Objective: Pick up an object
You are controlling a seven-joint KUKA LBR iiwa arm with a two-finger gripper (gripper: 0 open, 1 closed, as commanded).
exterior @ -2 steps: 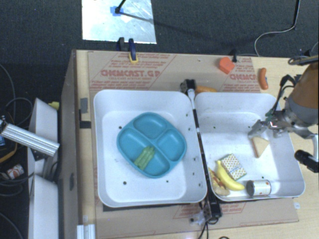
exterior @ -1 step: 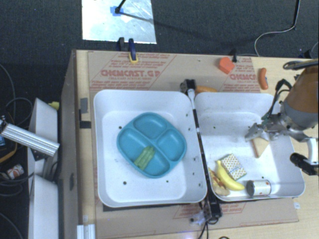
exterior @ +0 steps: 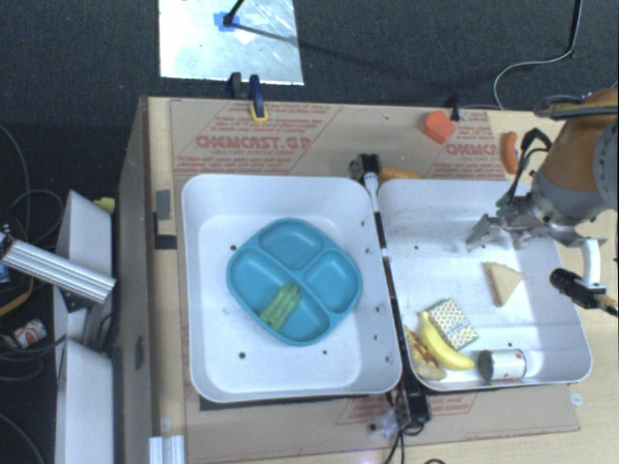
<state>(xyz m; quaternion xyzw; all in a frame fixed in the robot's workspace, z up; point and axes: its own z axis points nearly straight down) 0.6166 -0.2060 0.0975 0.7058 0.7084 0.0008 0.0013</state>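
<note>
Approach step — the tool (exterior: 495, 228) hangs spread, grasping nothing (above the right bin); next, descend onto the tan wedge-shaped slice (exterior: 502, 281).

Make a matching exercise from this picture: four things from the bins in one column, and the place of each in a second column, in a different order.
Things:
1. blue divided plate
2. banana
3. wedge of bread
4. small can

Places:
A. right bin, on its side by the near wall
B. middle of the left bin
C. right bin, near the bottom left corner
D. right bin, just below the tool

Pairs: 1-B, 2-C, 3-D, 4-A
</note>
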